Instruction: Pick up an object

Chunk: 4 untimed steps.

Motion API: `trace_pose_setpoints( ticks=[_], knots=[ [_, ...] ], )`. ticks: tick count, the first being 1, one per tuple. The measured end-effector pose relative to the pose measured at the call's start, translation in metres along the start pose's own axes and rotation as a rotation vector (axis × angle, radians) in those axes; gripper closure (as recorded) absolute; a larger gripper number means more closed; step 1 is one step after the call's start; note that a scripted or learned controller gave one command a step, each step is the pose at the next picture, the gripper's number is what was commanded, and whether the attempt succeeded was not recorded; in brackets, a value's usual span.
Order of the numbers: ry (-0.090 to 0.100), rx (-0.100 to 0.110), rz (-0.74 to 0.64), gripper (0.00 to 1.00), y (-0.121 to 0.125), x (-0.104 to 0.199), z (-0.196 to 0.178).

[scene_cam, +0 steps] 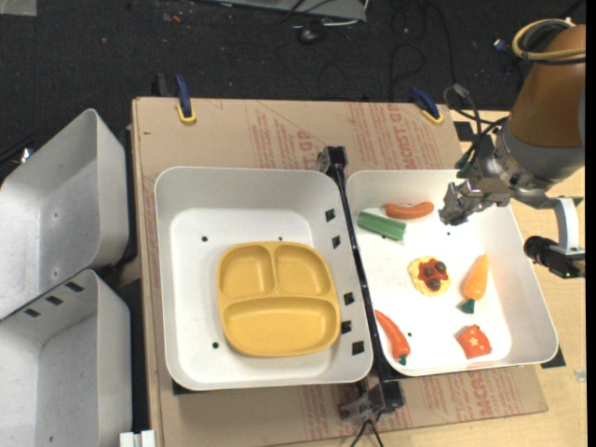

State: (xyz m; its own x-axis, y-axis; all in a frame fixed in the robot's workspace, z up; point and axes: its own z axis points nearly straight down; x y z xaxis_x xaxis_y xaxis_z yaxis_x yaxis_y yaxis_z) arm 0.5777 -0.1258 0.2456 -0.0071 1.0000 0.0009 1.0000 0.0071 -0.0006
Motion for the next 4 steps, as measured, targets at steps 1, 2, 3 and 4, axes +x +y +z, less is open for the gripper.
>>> trace_pose_setpoints(
  ticks=[1, 2, 3, 4],
  knots=[
    [0.001, -0.001, -0.001, 1.00, 0.006, 0.064, -0.001],
    [0.001, 0.001, 0.000, 1.00, 0.012, 0.109, 0.008],
    [0.001, -0.003, -0.001, 1.00, 0.028, 0.166, 0.003],
    [0.002, -0.003, -0.001, 1.00, 0.032, 0.225, -0.003]
  ],
)
